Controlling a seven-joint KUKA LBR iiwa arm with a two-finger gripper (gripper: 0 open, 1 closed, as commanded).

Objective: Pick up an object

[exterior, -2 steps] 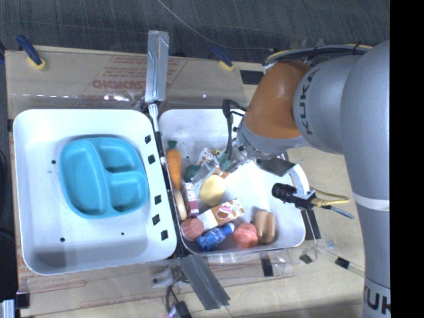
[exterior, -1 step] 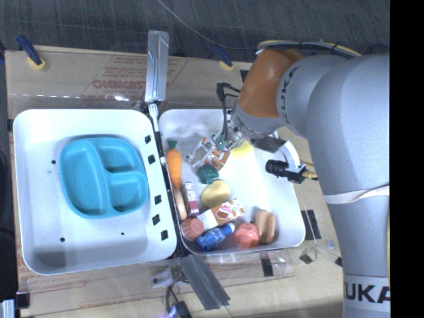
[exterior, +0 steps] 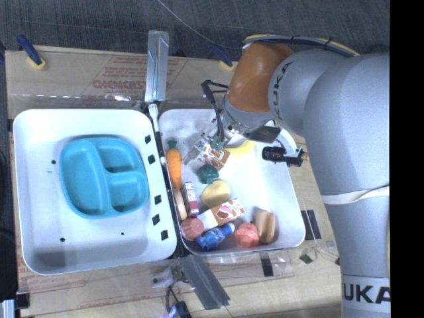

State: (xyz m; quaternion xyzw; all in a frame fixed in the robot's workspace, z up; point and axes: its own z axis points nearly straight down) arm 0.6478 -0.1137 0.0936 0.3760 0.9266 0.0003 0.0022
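Observation:
My gripper (exterior: pixel 209 144) reaches down into the far part of the right bin (exterior: pixel 281 177), below the orange wrist band. Right under it lies a small orange-and-white patterned packet (exterior: pixel 217 155), with a teal object (exterior: pixel 209 174) just in front. An orange carrot (exterior: pixel 173 166) lies along the bin's left wall. Nearer the front are a pale yellow rounded fruit (exterior: pixel 215 193), a printed carton (exterior: pixel 228 212), a hot dog bun (exterior: pixel 265 225), a pink ball (exterior: pixel 246 234), a blue object (exterior: pixel 215 238) and a red round item (exterior: pixel 192 228). Whether the gripper touches the packet is unclear.
The left bin (exterior: pixel 33 230) holds a blue divided tray (exterior: pixel 105 174). A yellow item (exterior: pixel 242 145) lies partly under the wrist. The grey arm (exterior: pixel 344 131) covers the right bin's far right corner. A metal divider bar (exterior: pixel 156 68) stands between the bins at the back.

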